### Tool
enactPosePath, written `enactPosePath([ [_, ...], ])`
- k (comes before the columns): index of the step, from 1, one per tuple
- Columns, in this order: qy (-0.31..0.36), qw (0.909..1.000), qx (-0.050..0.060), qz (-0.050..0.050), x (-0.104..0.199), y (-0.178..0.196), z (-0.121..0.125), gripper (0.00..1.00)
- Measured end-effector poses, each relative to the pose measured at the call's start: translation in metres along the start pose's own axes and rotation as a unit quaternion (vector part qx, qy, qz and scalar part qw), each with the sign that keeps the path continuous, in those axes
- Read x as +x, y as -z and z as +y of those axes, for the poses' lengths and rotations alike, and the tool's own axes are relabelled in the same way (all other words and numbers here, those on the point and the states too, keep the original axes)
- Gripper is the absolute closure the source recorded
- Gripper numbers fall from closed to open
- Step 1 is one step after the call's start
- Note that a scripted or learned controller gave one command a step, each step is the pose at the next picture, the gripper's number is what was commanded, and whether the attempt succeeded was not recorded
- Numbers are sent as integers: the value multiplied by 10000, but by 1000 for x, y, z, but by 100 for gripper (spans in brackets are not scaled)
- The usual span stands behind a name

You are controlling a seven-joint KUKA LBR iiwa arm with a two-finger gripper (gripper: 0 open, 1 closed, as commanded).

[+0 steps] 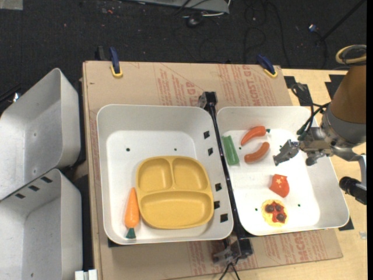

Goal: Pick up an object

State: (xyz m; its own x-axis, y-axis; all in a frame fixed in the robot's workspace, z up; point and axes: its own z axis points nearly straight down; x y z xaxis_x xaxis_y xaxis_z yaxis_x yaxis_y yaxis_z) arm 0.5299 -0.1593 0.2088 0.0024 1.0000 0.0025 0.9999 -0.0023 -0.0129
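Camera view: two white bins are seen side by side on the counter (175, 83). In the right bin (326, 212) the hand (287, 152) is parked over the floor with nothing gripped; whether it's spread or closed can't be told. Just to its left two sausages are laid: a red-orange one (253, 134) and a browner one (257, 152), both slanted, upper ends pointed right. A green stick (231, 150), a red strawberry-like piece (280, 185) and a yellow toy with red bits (274, 211) are nearby. In the left bin (111, 174) a yellow divided plate (174, 191) and a carrot (132, 210) are seen. Red print on the cardboard can't be read.
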Motion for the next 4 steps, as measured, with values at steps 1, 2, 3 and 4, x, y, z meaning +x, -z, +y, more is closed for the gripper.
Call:
enactPosePath([
  [1,16,10000,-61,-12,0,6,3,0],
  [2,4,10000,-46,-11,-6,-39,6,0],
  [3,6,10000,-43,-6,0,-86,0,0],
  [4,7,10000,-53,-11,0,-118,0,0],
])
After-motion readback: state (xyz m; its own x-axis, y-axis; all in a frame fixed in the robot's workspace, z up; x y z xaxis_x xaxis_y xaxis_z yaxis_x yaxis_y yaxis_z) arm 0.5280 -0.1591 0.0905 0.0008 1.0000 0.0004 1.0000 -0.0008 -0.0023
